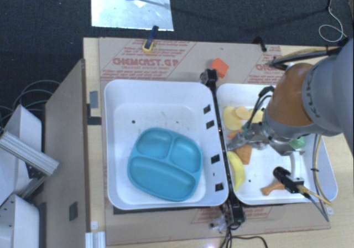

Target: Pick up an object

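In the right bin (263, 170), close to its near edge, lies a small brownish-orange piece (270, 188). Against the near part of the bin's left wall is a yellow, banana-like piece (237, 170), its long axis running near to far along that wall. Just beyond it, touching or almost touching it, is an orange wedge (245, 155). This is judged the likeliest thing to pick, because the gripper (241, 139) is low over the bin's left side directly on the wedge's far side. A grasp would therefore call for a small shift toward the near edge. Whether the gripper is apart, together or clamped on anything cannot be told, as its tip is a blur of grey metal against the toys. Farther in, by the far left corner, are pale yellow slices (239, 114). A green thing (299, 143) pokes out from under the arm, mostly hidden. The left bin (149, 103) holds a blue divided plate (165, 163). On the bench beyond both bins is an orange block (220, 67).
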Tool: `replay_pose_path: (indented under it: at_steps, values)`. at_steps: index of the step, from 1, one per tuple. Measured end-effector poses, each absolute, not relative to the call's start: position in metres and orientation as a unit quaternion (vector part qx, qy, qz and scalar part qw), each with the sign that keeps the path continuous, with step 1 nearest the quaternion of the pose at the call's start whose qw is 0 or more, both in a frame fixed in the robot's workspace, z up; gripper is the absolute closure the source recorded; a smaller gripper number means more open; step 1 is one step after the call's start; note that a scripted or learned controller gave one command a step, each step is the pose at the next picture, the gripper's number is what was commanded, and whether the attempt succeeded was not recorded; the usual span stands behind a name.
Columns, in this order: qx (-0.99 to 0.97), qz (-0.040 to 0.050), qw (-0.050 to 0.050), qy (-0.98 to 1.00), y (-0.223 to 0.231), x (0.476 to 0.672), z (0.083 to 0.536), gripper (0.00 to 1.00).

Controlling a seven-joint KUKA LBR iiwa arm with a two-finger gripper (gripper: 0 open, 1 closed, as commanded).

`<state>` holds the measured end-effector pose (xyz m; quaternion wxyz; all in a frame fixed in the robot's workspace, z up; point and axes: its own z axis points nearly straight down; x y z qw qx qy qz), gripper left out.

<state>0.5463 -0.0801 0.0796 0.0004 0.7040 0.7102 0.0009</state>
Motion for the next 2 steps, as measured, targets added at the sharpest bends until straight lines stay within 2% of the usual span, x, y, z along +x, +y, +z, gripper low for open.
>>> replay_pose_path:
  at_steps: [1, 2]
  values:
    - [0.706, 0.0014, 0.002, 0.708, -0.084, 0.547, 0.095, 1.00]
    - [0.703, 0.0046, 0.003, 0.711, -0.026, 0.542, 0.190, 1.00]
